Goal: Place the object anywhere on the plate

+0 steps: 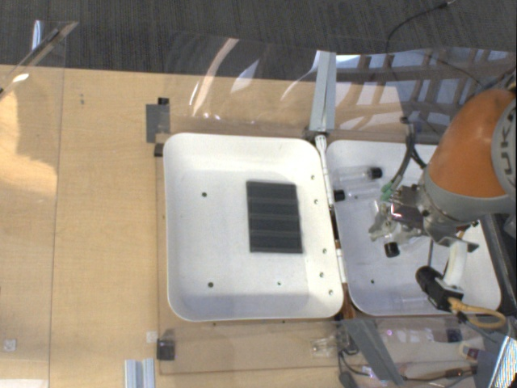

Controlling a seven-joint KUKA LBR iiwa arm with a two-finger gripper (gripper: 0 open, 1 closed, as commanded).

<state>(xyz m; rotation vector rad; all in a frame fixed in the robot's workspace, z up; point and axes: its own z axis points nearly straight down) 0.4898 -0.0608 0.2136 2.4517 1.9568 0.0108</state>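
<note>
A dark grey ribbed plate lies flat in the middle of the left white bin. My gripper hangs over the middle of the right white bin, under the orange-banded wrist. Two clear tube-like objects with black ends lie at the back left of that bin, one farther back and one nearer the dividing wall. Both sit left of the gripper and apart from it. A small dark piece shows just below the gripper; I cannot tell whether it is part of the gripper.
A metal post stands behind the gap between the bins. Black cable and a yellow-tipped connector hang from the arm over the right bin's front. Clear shielding covers the wooden bench to the left.
</note>
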